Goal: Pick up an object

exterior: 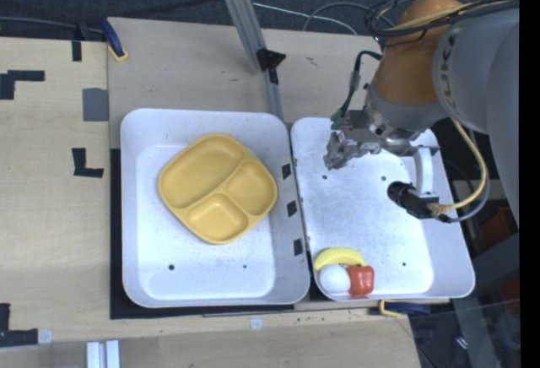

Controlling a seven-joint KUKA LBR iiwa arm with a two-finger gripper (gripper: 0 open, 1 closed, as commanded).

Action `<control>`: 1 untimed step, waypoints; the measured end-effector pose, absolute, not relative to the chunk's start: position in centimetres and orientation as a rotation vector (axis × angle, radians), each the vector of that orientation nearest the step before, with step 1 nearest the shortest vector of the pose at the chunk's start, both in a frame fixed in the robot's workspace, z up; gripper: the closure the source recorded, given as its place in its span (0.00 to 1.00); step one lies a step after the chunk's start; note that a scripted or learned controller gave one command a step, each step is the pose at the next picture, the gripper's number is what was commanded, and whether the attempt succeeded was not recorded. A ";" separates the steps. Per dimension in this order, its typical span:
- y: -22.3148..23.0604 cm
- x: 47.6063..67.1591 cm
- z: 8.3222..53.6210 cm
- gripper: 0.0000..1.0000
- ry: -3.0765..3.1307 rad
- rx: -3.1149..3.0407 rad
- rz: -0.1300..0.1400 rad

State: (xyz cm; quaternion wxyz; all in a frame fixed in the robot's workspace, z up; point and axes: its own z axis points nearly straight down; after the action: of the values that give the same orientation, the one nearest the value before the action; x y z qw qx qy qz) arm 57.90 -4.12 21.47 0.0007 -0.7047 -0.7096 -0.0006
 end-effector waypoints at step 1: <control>1.2 56.6 22.8 1.00 -2.228 -2.211 -0.001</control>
State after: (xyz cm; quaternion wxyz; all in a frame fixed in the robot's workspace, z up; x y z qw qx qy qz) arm 56.56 1.19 22.79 0.0013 -0.7043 -0.7099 -0.0003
